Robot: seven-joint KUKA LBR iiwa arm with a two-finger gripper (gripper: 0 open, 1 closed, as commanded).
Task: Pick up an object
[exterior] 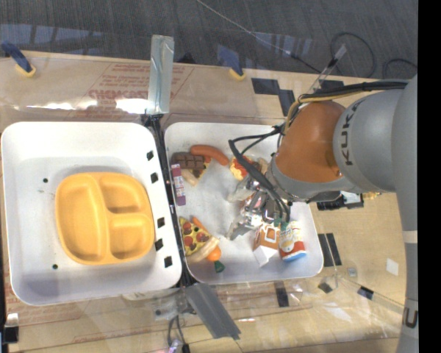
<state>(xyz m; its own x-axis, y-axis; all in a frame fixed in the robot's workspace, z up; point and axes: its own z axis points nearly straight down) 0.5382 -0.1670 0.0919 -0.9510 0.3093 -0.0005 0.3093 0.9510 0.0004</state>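
The right bin [206, 134] holds several toy foods: a sausage [209, 153], a brown chocolate bar [187, 163], a purple stick [178, 185], a pizza slice [195, 235], a carrot [214, 254] and small cartons [279, 240]. My gripper [251, 213] hangs low in the middle of this bin, just left of the cartons and right of the pizza slice. Its metal fingers are a blurred tangle with cables, and nothing clearly sits between them. The grey arm with its orange band [312, 144] covers the bin's right side.
The left bin [29, 142] holds a yellow divided tray [103, 215]. A silver tape strip [161, 72] runs up from the wall between the bins. Cables trail over the bench at the upper right.
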